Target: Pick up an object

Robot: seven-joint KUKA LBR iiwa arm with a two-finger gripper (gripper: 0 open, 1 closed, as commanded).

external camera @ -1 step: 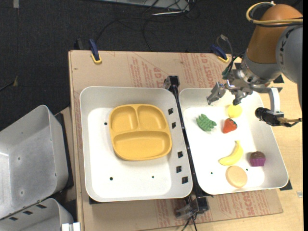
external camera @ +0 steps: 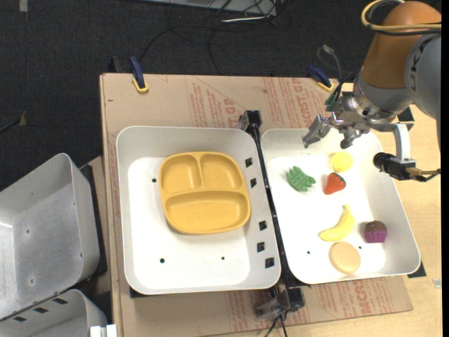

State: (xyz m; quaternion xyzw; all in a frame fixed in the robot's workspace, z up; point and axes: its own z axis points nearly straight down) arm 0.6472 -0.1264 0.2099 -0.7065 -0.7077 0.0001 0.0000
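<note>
My gripper (external camera: 328,136) hangs open above the far edge of the right bin (external camera: 393,209), with nothing between its fingers. Below it in that bin lie a green leafy toy (external camera: 300,180), a small yellow round toy (external camera: 342,161) and a red strawberry (external camera: 335,183). Nearer the front are a yellow banana (external camera: 337,227), a purple toy (external camera: 374,232) and a tan round piece (external camera: 345,257). The yellow round toy sits closest to the fingers, just right of and below them.
The left bin (external camera: 140,258) bears a yellow divided plate (external camera: 205,192). A black divider with clips (external camera: 261,188) runs between the bins. A grey-white tub (external camera: 38,223) stands off the bench at the left. Blue clamps (external camera: 139,76) hold the board's far edge.
</note>
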